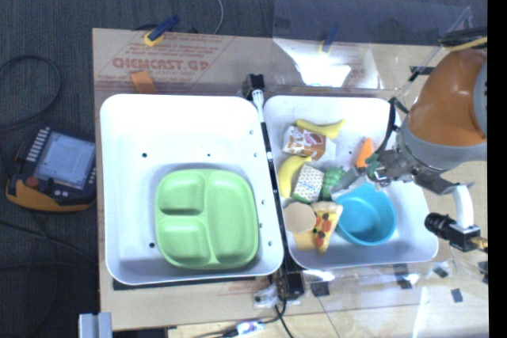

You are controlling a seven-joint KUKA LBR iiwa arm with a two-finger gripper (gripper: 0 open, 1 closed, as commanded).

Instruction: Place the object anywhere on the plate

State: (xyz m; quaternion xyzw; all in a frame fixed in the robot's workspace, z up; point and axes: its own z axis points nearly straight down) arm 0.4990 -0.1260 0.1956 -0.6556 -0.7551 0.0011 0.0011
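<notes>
My hand [372, 170] sits low in the right bin [412, 245], at the blue bowl's [366, 219] rim, beside the green item [334, 178]. Can't tell whether it's released or clenched, too blurred. Nothing visibly held.

Plate [207, 218] is green, sectioned, in the left bin [127, 138], bare. Pick still pending, I'd say.

Do it well: drop straight on one item, lift clear of the bin walls, then cross.

Clutter: bananas [321, 127], snack packet [305, 142], pizza slice [324, 224], all packed tight. Double-grab risk.
</notes>
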